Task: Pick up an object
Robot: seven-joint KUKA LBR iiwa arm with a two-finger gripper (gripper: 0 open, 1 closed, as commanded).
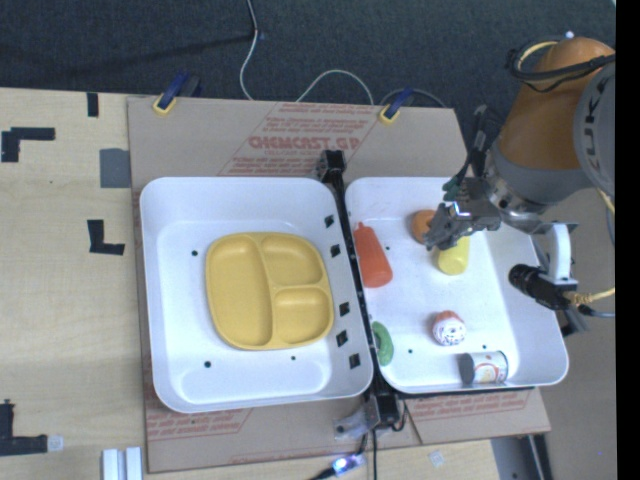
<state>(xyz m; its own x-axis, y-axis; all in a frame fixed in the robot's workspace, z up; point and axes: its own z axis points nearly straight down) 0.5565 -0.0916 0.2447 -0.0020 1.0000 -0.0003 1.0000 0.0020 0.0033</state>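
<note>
The right bin point(520, 368) holds several small objects. An orange carrot-like piece point(372, 257) lies by the divider. Farther right, an orange round piece point(421, 224) and a yellow piece point(454, 258) sit together. My gripper point(447, 227) hangs right over those two, its dark fingers partly covering them. A white and red ball point(448, 328) rests lower down, a small can point(485, 368) lies on its side near the front wall, and a green piece point(382, 341) leans by the divider.
The left bin point(160, 218) holds a yellow divided tray point(268, 290). A black clip divider point(338, 228) joins the two bins. The arm's grey and orange body point(555, 118) looms over the right bin's far right corner. Cables run behind the bins.
</note>
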